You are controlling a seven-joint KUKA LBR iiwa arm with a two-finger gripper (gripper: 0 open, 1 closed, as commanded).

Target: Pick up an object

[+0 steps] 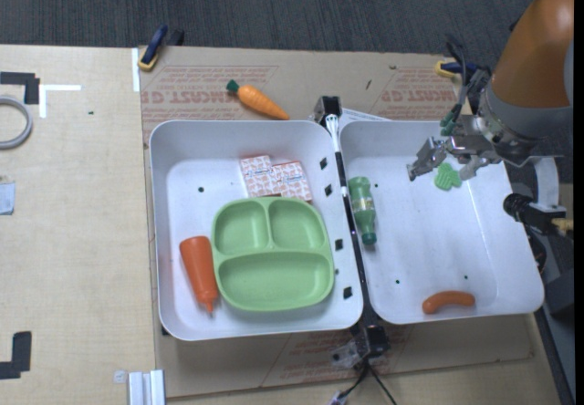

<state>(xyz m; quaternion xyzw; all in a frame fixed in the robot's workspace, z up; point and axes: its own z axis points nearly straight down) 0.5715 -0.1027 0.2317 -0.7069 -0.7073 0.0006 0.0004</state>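
Green object (pixel 446 178) sits between the jaws of the gripper (pixel 444 166), raised over the right bin (pixel 511 294). Jaws closed on it.

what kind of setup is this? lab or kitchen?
Likely a robot lab bench: two white bins holding toy food such as a plastic carrot and a green divided plate, on clamped cardboard.

Bright, even overhead light; soft shadows, sharp focus.

The grey arm is reaching in from the right, its orange band showing above the wrist. The gripper (pixel 447 168) is pointing down and leftward, its two fingers (pixel 424 162) closing around a small green object (pixel 446 178).
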